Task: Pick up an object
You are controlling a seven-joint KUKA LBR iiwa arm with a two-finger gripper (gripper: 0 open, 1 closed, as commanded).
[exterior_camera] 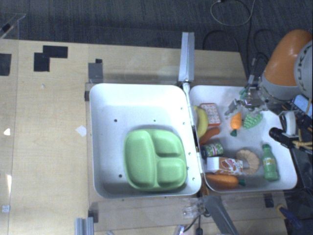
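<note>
Beside the metal gripper (243, 103), a matt green plastic compartment tray (156, 158) is sitting in a smooth white plastic bin (105, 146) on the pale wooden bench (44, 146).

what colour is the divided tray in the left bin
Light green; the divided tray shows plainly in the camera view.
</note>
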